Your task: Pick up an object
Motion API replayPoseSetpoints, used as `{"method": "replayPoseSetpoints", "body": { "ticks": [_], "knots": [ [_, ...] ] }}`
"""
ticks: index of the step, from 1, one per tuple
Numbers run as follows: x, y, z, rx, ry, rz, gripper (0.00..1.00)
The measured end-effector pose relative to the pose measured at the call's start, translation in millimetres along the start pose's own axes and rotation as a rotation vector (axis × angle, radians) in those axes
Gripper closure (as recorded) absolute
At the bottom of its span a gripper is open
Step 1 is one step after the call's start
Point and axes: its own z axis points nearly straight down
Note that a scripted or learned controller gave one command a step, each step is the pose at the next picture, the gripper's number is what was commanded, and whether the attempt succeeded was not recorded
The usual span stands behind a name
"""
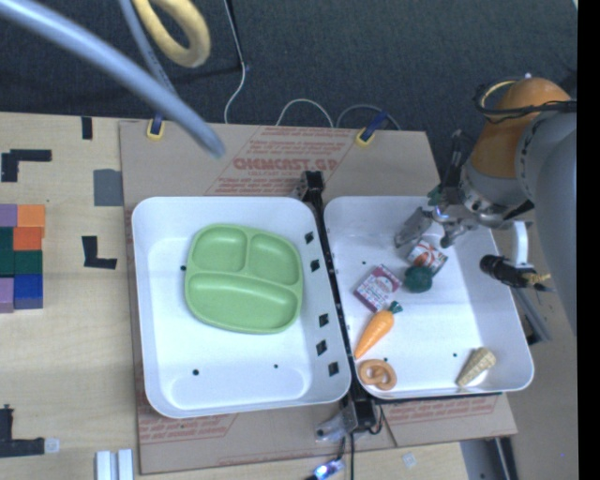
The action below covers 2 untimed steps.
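Coloured blocks (pixel 22 255) stacked at far left of worktop (pixel 66 375), beside dark puzzle-like cutouts. Cardboard sheet (pixel 281 161) under both bins. Left bin (pixel 159 375) holding one green divided plate (pixel 246 279), lying flat, nothing on it. Divider between bins running top to bottom at centre.

Right bin (pixel 487 328) carrying the candidates: small pink packet (pixel 377 286) near the divider; toy carrot (pixel 377 329) just below it, tilted; pretzel-like ring (pixel 378 374) at the bin's lower left corner; pale corn-like piece (pixel 475 367) at lower right, well apart from the rest; dark green round toy (pixel 418 278) touching a small red-and-white item (pixel 428 255).

Gripper (pixel 433 225) low over upper part of right bin, just above the red-and-white item, arm (pixel 525 150) reaching in from right. Fingers apart, nothing visibly between them.

Step in hand, as judged: approach or descent toward the red-and-white item and green toy cluster; no grasp yet. Next move calls for centring over one item, lowering to the bin floor, closing. Risk: the two touching items crowd the fingers; one may be pushed aside.

Surroundings: pale wood-tone worktop, dark carpeted floor (pixel 375 47) beyond, grey hose (pixel 112 56) crossing upper left, yellow loop (pixel 173 28) at top, thin white cable (pixel 300 108) arching behind the cardboard.
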Motion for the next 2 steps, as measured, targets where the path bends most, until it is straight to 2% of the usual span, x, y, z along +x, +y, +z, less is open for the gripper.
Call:
{"method": "replayPoseSetpoints", "body": {
  "ticks": [1, 2],
  "knots": [
    [0.6, 0.4, 30.8, -0.007, -0.003, 0.0, 0.0],
    [-0.1, 1.7, 19.1, -0.01, -0.007, -0.002, 1.0]
  ]
}}
